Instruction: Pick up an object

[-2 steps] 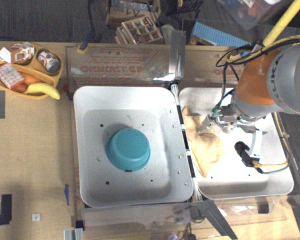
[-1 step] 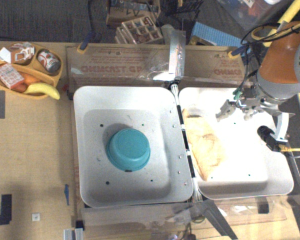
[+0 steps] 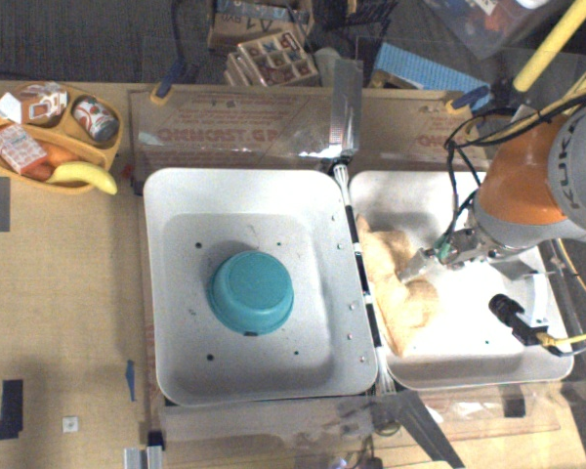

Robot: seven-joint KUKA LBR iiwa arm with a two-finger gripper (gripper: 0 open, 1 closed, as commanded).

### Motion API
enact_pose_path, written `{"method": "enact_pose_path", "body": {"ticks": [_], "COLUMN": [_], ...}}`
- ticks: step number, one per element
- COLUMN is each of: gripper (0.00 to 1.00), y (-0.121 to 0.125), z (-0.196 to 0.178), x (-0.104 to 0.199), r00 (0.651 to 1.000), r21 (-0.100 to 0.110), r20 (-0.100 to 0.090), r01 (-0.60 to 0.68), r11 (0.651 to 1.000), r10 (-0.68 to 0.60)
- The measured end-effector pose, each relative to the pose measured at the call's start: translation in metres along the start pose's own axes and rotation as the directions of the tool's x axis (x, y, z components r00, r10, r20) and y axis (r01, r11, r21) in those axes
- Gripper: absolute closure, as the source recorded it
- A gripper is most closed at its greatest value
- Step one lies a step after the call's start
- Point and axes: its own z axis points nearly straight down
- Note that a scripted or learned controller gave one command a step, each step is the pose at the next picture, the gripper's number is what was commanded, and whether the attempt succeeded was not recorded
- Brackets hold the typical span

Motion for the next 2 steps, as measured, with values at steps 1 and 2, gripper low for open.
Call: {"method": "enact_pose_path", "body": {"ticks": [1, 2], "gripper": [0.0, 0.0], "y": [0.05, -0.009], "z": [-0.092, -0.009], "x": [0.034, 0.024], "r00": [0.997, 1.0], "r21": [0.012, 0.014], "r20": [-0.004, -0.005], "r01": [0.083, -0.007], "r11": [0.996, 1.0], "r10": [-0.083, 0.007]}}
